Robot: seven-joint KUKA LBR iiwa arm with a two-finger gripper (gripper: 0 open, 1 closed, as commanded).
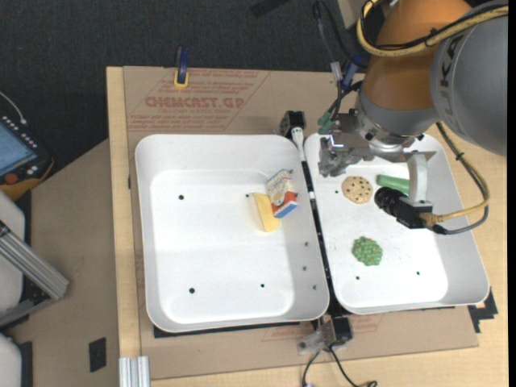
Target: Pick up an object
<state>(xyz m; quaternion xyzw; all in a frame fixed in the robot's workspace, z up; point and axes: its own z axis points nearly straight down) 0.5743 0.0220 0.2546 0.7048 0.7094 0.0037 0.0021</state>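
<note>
The gripper [337, 156] hung over the far left part of the right bin [463, 276]; whether it was released or clenched could not be told. A round cookie [356, 189] lay just beside it, toward the camera, and a green clump [368, 251] lay farther that way. Left of it, in the left bin [161, 240], lay a small carton [282, 194] touching a yellow wedge [265, 212].

Glossy white plastic bins [161, 248], matt cardboard [201, 95]
</note>
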